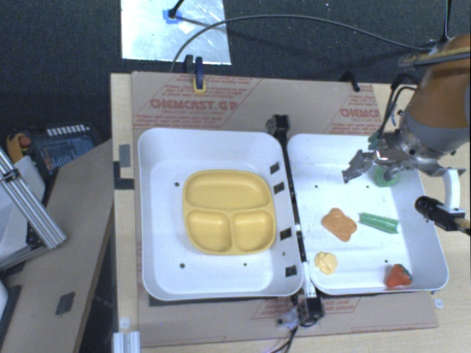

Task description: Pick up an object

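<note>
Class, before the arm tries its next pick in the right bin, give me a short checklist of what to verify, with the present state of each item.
1. Objects lie in the right bin: ok, orange piece, green stick, yellow piece, red piece.
2. Hand is above that bin: ok, near its far side.
3. Hand holds something: cannot tell.
4. Green round thing under the hand is identifiable: cannot tell, partly hidden.
5. Objects are spaced apart: not ok, orange piece and green stick lie close.

place: robotics lab | evidence: two shallow white plastic bins (221, 142) on a paper-masked sheet (243, 101) | loose black cables (294, 20) | aluminium extrusion rail (29, 204) | grey-and-orange arm (441, 87)
</note>
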`<state>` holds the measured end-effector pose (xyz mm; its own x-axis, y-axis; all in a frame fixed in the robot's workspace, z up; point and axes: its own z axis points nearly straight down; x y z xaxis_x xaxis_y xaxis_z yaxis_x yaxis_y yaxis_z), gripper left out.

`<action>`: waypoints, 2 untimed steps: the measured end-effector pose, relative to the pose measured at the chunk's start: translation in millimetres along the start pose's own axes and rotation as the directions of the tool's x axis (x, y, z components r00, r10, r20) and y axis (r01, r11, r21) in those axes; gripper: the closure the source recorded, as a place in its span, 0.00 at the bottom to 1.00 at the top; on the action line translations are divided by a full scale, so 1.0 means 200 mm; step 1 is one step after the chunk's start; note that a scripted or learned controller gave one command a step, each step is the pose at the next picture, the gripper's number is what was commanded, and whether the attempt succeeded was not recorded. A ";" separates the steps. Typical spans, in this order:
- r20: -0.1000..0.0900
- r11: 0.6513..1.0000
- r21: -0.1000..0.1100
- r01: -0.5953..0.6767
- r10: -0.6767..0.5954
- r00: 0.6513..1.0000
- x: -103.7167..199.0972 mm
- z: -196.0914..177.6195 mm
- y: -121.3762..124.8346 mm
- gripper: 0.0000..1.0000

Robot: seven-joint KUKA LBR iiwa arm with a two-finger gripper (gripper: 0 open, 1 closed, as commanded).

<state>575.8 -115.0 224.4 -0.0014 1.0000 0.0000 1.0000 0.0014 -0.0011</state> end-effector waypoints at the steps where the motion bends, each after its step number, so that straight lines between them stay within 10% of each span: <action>1: -0.001 1.000 0.002 -0.001 0.001 1.000 0.04 0.30 0.01 0.00; 2: -0.001 1.000 0.003 -0.001 0.001 1.000 0.04 0.61 -0.01 0.00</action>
<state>572.9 -106.9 103.3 -0.0008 1.0000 0.0009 1.0000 0.0008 -0.0045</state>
